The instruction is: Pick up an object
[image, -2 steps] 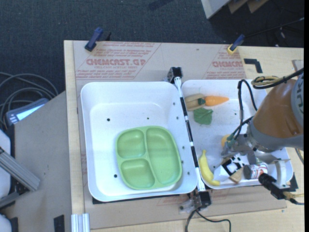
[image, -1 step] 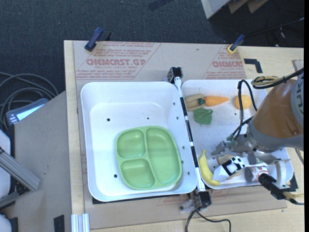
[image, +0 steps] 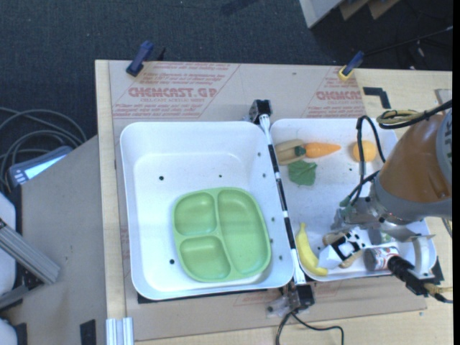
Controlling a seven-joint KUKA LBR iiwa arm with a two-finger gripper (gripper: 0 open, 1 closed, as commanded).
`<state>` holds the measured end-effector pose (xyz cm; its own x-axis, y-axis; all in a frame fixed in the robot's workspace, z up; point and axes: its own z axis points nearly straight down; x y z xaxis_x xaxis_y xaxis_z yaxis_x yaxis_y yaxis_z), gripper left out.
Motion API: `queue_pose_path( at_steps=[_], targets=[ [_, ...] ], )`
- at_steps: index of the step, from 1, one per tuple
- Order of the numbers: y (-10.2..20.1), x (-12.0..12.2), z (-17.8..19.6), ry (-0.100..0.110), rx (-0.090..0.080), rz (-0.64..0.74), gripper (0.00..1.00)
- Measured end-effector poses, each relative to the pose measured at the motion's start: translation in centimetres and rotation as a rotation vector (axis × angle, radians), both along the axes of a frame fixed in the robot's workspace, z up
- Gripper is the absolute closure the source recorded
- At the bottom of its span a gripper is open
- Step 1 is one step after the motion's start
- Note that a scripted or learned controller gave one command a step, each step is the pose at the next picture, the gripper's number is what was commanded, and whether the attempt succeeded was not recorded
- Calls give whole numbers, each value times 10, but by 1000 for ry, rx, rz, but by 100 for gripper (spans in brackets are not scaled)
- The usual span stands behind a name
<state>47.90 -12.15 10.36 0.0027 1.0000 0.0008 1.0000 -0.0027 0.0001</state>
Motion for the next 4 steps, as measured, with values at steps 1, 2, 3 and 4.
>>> queue_pose_path(
  at_steps=[1,2,3,4],
  targets=[
    [-33,0,81,-1,-2,2,100],
    [-73,44,104,-2,-3,3,100],
    [-89,102,146,-4,-3,4,100],
    [-41,120,122,2,1,5,100]
  ],
)
